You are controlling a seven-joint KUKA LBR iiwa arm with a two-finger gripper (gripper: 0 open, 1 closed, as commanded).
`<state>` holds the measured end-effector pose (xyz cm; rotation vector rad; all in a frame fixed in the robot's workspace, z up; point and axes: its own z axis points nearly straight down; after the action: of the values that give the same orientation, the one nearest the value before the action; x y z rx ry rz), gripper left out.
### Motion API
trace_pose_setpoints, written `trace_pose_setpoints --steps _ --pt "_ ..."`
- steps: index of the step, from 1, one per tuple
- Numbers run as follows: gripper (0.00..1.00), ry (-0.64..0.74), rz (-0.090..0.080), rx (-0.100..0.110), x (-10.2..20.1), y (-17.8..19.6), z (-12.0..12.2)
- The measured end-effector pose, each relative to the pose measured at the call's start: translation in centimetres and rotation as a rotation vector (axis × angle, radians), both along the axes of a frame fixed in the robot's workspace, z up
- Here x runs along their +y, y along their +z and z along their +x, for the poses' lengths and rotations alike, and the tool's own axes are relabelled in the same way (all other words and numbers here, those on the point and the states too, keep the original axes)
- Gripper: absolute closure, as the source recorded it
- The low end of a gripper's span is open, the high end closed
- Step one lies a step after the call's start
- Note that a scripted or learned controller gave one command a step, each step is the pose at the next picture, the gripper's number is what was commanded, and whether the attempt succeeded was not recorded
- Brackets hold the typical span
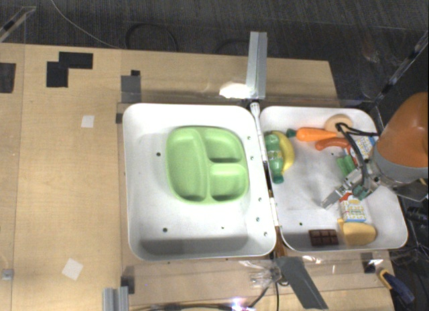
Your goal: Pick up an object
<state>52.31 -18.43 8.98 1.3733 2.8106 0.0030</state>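
- Tabletop (60,189): light wood, carrying two shallow white bins side by side.
- Left bin (144,236): holds one green divided plate (204,163), three compartments, lying flat near the bin's middle.
- Right bin (301,189): holds the clutter of small items; the arm (405,145) enters from the right edge, its orange band over the bin's right rim.
- End effector (343,192): low inside the right bin, right of centre, metal fingers pointing down and to the left. Whether the fingers are spread or pressed together — cannot tell; nothing is visibly pinched between them.
- Candidate pick items, all in the right bin:
  - Small white box with red and blue print (354,209), just beside the end effector on its lower right, possibly touching — contact not resolvable.
  - Yellow block, like a sponge or cheese wedge (357,233), at the bin's lower right corner, just below the box.
  - Brown chocolate bar (323,238), against the bottom wall, left of the yellow block.
  - Green bottle (273,155) lying along the left wall, with a banana (288,152) touching its right side.
  - Carrot (315,135) near the top wall, an orange-red curved piece (330,144) just below it.
  - Pale round item (338,123) at the top right, partly behind black cables.
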Motion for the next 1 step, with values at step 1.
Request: trace_pose_setpoints --steps 1 --pt "0.0 -0.144 0.001 -0.004 0.4 -0.01 -0.74"
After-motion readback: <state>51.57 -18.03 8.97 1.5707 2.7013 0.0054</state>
